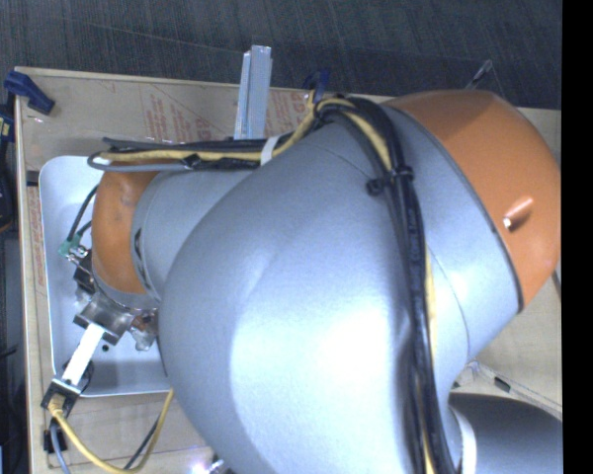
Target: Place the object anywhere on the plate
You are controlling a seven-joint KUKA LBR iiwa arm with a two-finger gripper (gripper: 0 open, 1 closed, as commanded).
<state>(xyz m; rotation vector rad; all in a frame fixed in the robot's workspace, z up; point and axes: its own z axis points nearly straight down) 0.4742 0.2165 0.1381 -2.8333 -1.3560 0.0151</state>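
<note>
My grey arm (346, 294) fills most of the camera view and reaches across to the left white bin (51, 255). Its orange wrist band (114, 230) hangs over the left part of that bin. Below the band, the metal body of my gripper (114, 319) sits low over the bin floor, near the bin's front left corner. The arm covers whatever lies under it, along with most of both bins.
The wooden bench top (168, 112) runs behind the bin, and a metal upright post (254, 92) stands on it. A blue clamp (28, 89) sits at the bench's back left corner. Dark carpet lies beyond the bench.
</note>
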